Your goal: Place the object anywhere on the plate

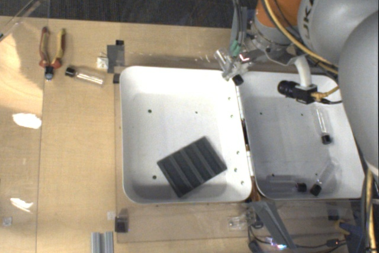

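On the wooden bench (71,145), a dark ribbed plate (191,166) (tilted) lies in the left bin (136,86); gripper (232,68) grip state unclear.

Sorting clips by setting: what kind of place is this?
Probably a robotics lab or test bench: a grey industrial arm with loose cabling reaches over two white bins on a wooden bench, with pliers lying at the bench's far left.

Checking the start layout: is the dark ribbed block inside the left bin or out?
Inside: the dark ribbed block lies flat on the left bin floor, near its front wall.
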